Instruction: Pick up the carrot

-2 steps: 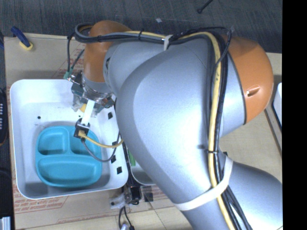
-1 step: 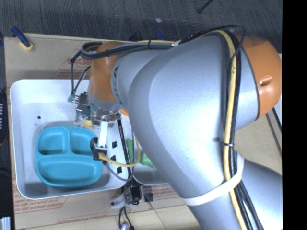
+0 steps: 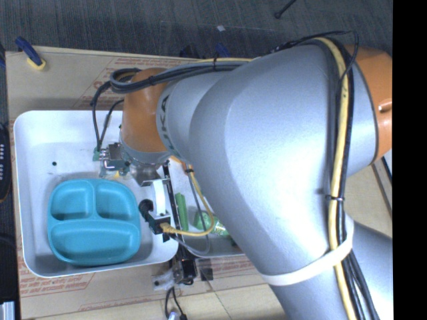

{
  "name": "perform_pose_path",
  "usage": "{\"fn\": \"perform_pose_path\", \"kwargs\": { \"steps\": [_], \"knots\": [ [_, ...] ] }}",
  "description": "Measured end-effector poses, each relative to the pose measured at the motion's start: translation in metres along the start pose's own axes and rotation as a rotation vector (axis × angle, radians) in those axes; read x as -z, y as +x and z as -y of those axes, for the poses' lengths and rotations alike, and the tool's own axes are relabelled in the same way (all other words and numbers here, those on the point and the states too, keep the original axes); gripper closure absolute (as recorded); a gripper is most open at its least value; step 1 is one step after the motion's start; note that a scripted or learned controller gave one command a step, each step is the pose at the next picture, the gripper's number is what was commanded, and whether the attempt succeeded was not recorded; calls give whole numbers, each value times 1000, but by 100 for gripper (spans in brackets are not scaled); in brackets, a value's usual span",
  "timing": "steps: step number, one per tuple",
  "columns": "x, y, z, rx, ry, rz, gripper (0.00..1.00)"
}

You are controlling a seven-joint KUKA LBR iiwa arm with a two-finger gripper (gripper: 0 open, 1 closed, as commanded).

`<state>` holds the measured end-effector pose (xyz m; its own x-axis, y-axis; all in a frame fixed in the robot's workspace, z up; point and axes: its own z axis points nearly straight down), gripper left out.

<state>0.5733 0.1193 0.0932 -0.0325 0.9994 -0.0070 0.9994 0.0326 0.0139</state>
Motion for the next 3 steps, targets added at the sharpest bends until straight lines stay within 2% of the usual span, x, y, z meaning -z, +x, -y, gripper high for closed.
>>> {"fn": "perform_pose_path", "kwargs": {
  "steps": [1, 2, 3],
  "knots": [
    [44, 29, 6, -149, 1, -3, 100],
    [159, 50, 71, -499, 22, 0, 100],
    [249, 101, 48, -558, 20, -3, 100]
  ]
}}
